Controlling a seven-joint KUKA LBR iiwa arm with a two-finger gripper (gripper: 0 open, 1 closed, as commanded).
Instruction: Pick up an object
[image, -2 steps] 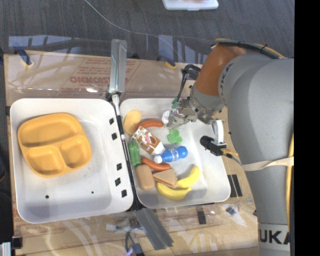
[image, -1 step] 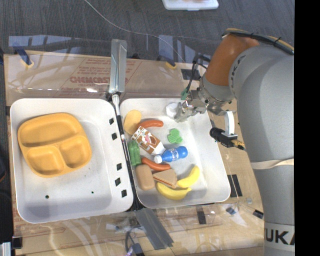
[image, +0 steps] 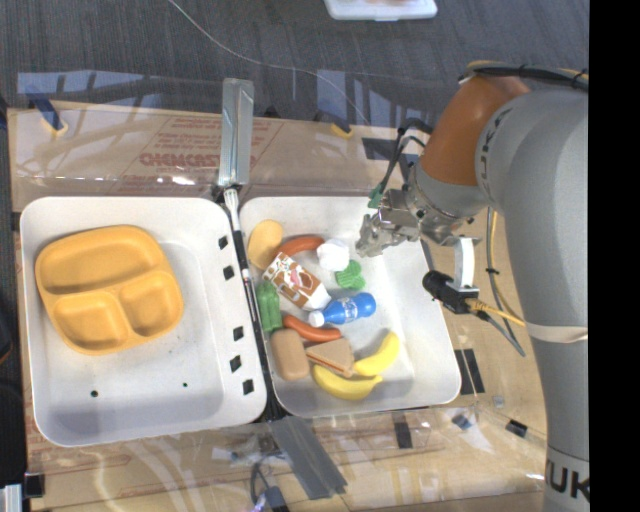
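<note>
The banana (image: 352, 372) lies by the right bin's (image: 425, 300) front edge, amid piled toy food; it looks light, smooth plastic, best pinched across its middle. The claw (image: 378, 235) hovers near the back edge; its spread cannot be told, nothing seen held.

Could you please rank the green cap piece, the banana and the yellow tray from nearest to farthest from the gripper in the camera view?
From the gripper:
1. Green cap piece, just below-left of it, right bin.
2. Banana, at the right bin's lower edge.
3. Yellow tray, across in the left bin.
</note>
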